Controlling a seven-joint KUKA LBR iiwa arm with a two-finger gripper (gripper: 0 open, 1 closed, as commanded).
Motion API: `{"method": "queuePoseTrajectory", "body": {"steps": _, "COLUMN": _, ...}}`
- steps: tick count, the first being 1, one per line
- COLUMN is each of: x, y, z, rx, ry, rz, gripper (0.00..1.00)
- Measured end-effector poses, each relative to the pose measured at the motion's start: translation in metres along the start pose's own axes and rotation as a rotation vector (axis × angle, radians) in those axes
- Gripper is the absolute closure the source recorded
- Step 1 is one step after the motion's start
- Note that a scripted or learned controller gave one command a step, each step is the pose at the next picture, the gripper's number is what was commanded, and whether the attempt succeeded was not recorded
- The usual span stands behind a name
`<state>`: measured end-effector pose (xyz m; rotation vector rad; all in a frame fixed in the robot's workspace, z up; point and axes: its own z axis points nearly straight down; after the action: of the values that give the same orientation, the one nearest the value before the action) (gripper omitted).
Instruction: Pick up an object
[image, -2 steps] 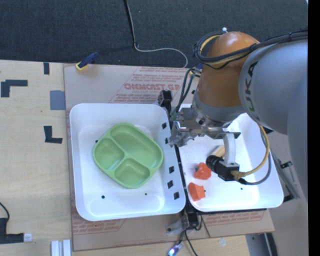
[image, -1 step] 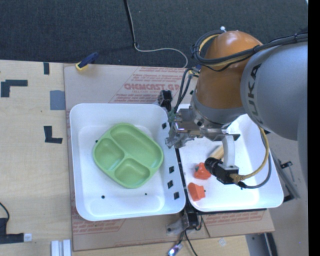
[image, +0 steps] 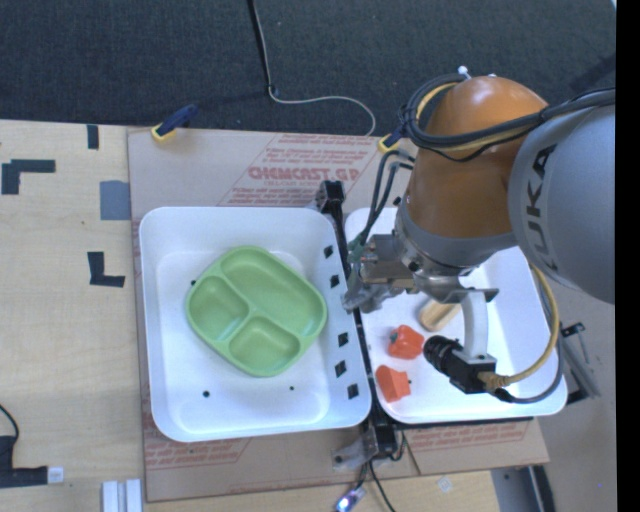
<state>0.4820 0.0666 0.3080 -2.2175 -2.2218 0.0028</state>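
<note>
You see a bulky grey metal arm (image: 575, 190) with a glossy orange dome-shaped band (image: 470, 150), black and yellow cables (image: 530, 375) looping round it, and what look like dark "KU" letters.

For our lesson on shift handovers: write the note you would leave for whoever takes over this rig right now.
Gripper: low over the right bin's left side, by the divider; nothing seen held.
Right bin: two orange pieces and a tan piece, all lying loose.
Left bin: a green divided plate.
Done: nothing picked up yet.
Left: grasp one object and lift it; the orange pieces look nearest.
</note>
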Motion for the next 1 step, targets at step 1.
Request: {"method": "queuePoseTrajectory", "body": {"steps": 1, "x": 0.0451, "y": 0.0092, "z": -0.0287, "rx": -0.004, "ry": 0.001, "rz": -0.005, "gripper": 1.0}}
